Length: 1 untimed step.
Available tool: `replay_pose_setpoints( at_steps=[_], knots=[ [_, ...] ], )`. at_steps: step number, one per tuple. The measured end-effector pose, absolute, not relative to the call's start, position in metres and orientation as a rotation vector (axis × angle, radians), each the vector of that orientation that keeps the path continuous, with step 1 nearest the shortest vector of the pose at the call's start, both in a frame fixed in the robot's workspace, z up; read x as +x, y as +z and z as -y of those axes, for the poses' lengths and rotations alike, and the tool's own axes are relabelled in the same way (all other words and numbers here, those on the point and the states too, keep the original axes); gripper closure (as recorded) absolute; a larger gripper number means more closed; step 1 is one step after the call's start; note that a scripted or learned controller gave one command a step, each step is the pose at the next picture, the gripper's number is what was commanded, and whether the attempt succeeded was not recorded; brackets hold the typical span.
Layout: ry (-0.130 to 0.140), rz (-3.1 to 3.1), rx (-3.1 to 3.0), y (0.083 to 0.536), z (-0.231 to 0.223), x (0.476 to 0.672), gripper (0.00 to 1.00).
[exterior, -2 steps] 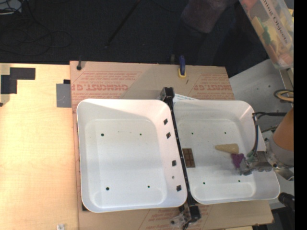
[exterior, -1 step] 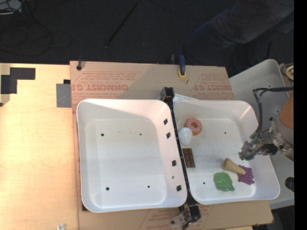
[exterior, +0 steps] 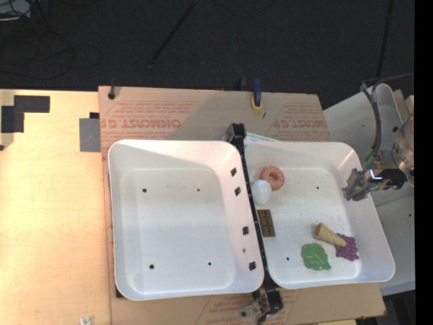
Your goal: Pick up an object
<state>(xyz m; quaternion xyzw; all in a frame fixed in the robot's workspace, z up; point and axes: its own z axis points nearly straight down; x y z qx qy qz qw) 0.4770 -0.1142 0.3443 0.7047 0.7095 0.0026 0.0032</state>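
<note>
Two mirrored "CHEMCAST" prints [exterior: 144, 122] on cardboard [exterior: 183, 114] beneath bins.

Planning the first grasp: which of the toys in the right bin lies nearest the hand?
The cone, beside the purple grapes. The donut, white ball and green piece all lie farther from the hand at the bin's right rim.

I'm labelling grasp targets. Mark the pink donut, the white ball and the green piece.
pink donut [exterior: 272, 177]: camera view, on its ring.
white ball [exterior: 261, 191]: camera view, on its middle.
green piece [exterior: 315, 256]: camera view, on its flat top.
</note>
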Motion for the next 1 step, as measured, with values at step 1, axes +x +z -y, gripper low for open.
replay_pose_setpoints(
  at_steps=[1],
  knots=[
    [-0.006,-2.227,2.227,0.1163,0.1135,0.4745,1.0]
  ],
)
